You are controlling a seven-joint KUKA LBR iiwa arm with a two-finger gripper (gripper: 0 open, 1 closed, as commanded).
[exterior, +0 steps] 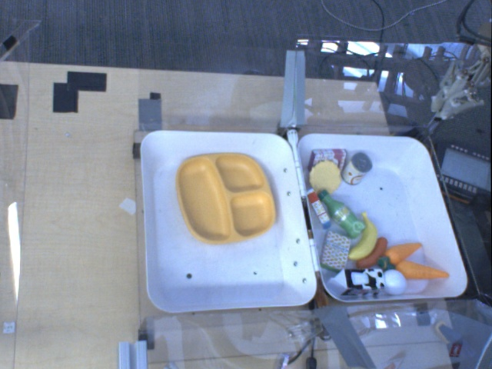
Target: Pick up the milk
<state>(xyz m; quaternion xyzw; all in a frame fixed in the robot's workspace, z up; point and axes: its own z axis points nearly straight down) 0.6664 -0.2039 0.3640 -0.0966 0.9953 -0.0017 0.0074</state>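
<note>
The milk (363,280) is a small black-and-white cow-patterned carton lying on its side at the front edge of the right bin (419,198). A white ball (394,281) touches its right end. A patterned pouch (335,249) and a banana (367,240) lie just behind it. A pale pronged shape that looks like my gripper (448,95) hangs beyond the bin's far right corner, well away from the milk and blurred behind clear panels.
The right bin also holds a green bottle (341,214), two carrots (415,261), a small can (356,167), a yellow round piece (325,177) and a red-and-white pack (327,157). A yellow divided plate (226,196) lies in the left bin (223,283).
</note>
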